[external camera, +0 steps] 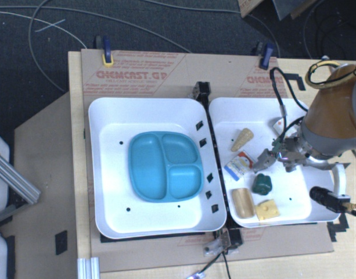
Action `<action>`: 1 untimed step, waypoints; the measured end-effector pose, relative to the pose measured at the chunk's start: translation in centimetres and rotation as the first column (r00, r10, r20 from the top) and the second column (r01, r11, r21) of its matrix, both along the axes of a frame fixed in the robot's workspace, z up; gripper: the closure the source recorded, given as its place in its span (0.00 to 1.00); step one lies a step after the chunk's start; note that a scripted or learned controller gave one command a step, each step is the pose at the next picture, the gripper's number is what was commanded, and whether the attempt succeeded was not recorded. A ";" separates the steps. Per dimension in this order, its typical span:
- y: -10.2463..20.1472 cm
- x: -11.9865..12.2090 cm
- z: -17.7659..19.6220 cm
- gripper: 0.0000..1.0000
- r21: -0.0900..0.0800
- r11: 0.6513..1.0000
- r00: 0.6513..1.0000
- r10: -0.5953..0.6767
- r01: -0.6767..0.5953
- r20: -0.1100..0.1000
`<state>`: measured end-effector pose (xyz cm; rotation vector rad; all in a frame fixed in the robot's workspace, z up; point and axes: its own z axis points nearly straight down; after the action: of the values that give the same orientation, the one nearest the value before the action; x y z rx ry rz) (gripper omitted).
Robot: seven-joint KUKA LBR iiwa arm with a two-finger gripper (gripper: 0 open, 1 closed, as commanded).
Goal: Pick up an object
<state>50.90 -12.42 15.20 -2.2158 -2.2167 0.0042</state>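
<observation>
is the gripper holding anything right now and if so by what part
Nothing shows between its fingers. The gripper hangs in the right bin, just above the dark green object and beside the small blue-and-white item.

Grey arm with orange band [334, 106] enters from right, wrist bent low, pointing left. Two-finger metal gripper [265, 159] extends leftward from wrist; dark fingers angled down-left. Black cables loop along arm's upper side.

You see a grey arm [334, 133] with a broad orange band [334, 100] above its wrist, rounded and smooth. Black cables [282, 89] loop along it, with a yellowish coil [318, 73] near the top. Its tool [265, 158] is dark grey metal, small and angular.
</observation>
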 end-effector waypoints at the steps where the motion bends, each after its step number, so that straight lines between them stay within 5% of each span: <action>1: -0.9 -0.1 -4.9 0.00 -0.001 1.000 1.000 -0.002 0.002 0.000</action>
<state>50.78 -13.34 10.29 -2.2176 -2.2151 0.0052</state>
